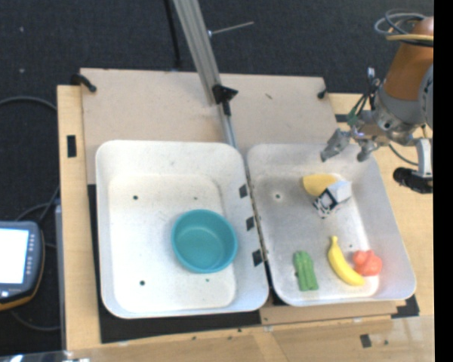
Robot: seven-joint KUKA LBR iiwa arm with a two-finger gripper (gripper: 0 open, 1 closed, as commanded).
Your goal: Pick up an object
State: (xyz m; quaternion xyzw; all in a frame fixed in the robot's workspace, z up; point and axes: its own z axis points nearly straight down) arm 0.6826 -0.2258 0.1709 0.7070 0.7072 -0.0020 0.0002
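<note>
Bare floor separates yellow wedge [319,182] from banana [343,263].

Pale, matt, wood-like board for the surface [151,104]. Smooth white plastic, faintly speckled, for both bins [113,164]. Glossy teal plastic for the bowl [204,240] in the left bin. Right of the bowl: shiny yellow banana [343,262], ribbed green piece [306,270], waxy orange-red lump [368,262]. Brushed metal rail [200,44] behind the bins. Grey metallic end effector [349,148].
</note>
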